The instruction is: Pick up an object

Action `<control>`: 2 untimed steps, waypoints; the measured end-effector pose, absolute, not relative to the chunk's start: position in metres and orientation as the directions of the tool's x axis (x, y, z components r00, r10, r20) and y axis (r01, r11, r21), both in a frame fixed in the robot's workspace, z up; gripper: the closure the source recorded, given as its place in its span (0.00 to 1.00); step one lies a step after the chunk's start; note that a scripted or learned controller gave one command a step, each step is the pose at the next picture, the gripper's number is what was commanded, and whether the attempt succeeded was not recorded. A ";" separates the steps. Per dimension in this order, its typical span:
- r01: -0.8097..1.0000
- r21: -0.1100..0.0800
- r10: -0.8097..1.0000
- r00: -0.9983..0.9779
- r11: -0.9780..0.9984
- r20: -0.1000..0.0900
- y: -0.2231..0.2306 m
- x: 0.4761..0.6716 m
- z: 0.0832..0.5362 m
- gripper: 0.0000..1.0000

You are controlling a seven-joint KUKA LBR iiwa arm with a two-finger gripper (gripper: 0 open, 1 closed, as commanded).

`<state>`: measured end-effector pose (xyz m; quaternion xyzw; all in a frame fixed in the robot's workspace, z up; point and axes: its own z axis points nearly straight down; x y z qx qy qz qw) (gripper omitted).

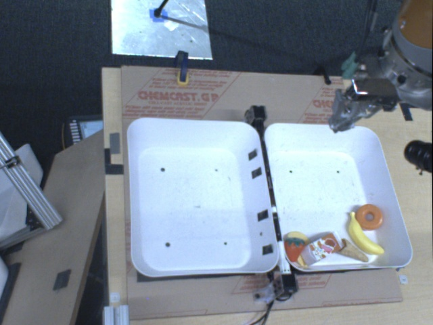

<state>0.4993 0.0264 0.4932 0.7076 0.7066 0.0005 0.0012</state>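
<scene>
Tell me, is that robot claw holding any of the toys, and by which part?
No toy is held. The claw hangs at the far rim of the right bin; the banana and doughnut lie in its near corner.

Red lettering reading "CHEMCAST" followed by what looks like "GP" is showing on the brown protective sheet [203, 87] beneath the bins, well to the left of the gripper [342, 122] and slightly above it. A second red print is lying just left of the gripper on the same sheet, too partial to read.
</scene>
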 end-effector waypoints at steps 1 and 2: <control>1.000 0.002 1.000 0.004 -0.004 -0.002 -0.022 0.506 0.477 1.00; 1.000 0.001 1.000 0.005 -0.005 -0.002 -0.085 0.507 0.446 1.00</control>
